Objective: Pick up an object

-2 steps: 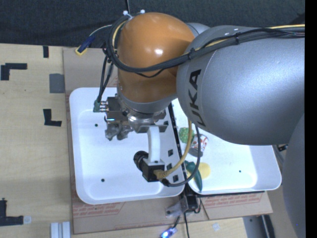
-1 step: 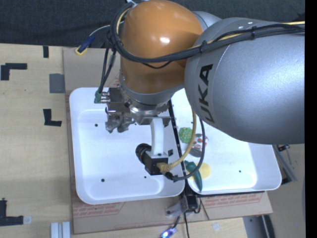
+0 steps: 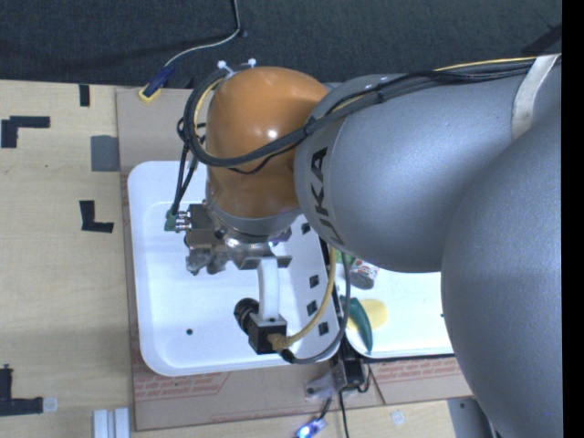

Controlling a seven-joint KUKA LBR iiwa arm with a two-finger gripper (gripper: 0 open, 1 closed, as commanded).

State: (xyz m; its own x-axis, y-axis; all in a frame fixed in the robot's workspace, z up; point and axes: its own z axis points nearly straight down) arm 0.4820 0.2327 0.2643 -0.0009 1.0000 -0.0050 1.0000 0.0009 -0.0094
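Observation:
My gripper [image 3: 217,255] hangs low over the left white bin [image 3: 155,245], beneath the orange wrist band. The arm's bulk covers the spot under it, so I cannot make out anything held. In the right bin [image 3: 411,336], just past the divider, lie a yellow object [image 3: 375,313], a green and blue object [image 3: 359,327] and a small red and white item [image 3: 363,271]. The arm hides most of that bin.
A tiny dark speck [image 3: 189,331] sits on the left bin's floor near its front. Brown cardboard [image 3: 182,386] lies under the bins. Black marks dot the wooden bench [image 3: 55,272] to the left.

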